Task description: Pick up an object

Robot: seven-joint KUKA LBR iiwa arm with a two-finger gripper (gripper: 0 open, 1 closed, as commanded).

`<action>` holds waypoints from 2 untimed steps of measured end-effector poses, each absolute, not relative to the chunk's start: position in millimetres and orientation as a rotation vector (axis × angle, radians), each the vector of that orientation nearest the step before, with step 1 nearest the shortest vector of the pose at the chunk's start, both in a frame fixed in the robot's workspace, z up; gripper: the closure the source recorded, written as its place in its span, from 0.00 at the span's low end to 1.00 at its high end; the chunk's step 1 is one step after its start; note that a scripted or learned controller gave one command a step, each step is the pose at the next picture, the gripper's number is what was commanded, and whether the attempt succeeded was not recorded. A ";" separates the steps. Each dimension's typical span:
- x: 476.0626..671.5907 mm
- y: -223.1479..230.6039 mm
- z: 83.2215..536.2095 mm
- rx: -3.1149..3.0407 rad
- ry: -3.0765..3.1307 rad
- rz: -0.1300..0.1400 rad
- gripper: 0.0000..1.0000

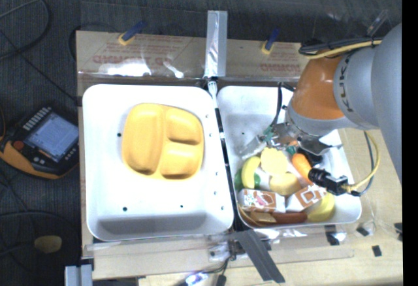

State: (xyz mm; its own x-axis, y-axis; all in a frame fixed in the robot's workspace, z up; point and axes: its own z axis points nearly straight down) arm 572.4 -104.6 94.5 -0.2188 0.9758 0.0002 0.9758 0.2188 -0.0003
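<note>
You are at the reach-in step: the arm point(339, 92) leans in from the right, wrist bent down over the right bin point(225, 147), end effector point(287, 141) low above the heaped toy food point(277, 180). Its finger state cannot be told. Next: settle on one item, then lift straight.

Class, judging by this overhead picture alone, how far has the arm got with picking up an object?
Done: the arm has reached over the right bin. In hand: its wrist hangs above the pile of toy food; no item visibly lifted. Left: grasping and raising one. The yellow tray lies in the left bin.
</note>
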 end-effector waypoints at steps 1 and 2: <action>572.6 -103.8 103.1 -1.962 -2.451 -0.003 1.00; 603.0 -49.3 182.9 -2.409 -2.016 0.006 1.00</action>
